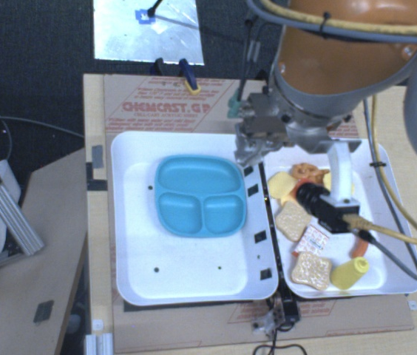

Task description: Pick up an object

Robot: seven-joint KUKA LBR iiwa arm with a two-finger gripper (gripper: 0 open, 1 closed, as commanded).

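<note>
My gripper (251, 152) hangs at the far end of the divider between the two bins, over the inner far corner of the right bin (393, 198). That bin holds several play foods: a yellow cheese wedge (278, 187), a round pizza-like piece (305, 172), two toast slices (293, 221) (310, 270), a red-and-white packet (313, 239), a yellow bottle (349, 273) and an orange carrot piece (358, 248). The large orange and grey arm hides the far part of this bin. Nothing shows in the gripper.
A blue three-compartment plate (198, 196) lies in the left bin (138, 257). Black clips line the divider (262, 235) between the bins. A shiny metal sheet (146, 21) and a blue-and-yellow clamp (188, 76) sit beyond the bins on the cardboard.
</note>
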